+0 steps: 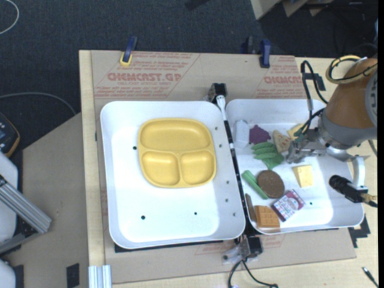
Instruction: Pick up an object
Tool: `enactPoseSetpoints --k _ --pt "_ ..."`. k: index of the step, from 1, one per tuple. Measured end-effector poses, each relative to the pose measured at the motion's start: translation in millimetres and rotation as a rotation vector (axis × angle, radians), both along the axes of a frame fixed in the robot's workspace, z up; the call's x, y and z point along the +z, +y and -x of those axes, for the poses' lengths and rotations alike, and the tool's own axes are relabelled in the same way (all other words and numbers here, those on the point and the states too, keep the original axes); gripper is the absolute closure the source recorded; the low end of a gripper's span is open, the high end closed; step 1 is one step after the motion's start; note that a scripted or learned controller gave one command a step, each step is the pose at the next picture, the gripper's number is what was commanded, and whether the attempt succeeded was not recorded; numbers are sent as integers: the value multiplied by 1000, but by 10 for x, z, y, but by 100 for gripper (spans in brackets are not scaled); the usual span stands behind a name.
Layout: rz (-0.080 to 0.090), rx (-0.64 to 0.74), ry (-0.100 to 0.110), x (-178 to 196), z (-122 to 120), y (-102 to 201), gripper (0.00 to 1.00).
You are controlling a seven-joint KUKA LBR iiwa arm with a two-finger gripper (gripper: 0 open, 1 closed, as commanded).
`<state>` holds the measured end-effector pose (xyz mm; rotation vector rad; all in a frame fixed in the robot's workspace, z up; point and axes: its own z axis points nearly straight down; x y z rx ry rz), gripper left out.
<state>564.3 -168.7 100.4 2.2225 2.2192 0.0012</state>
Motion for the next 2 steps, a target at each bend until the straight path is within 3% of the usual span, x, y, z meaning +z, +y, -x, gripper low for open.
enactPoseSetpoints --k 2 --pt "4 2 -8 1081 -5 -49 100"
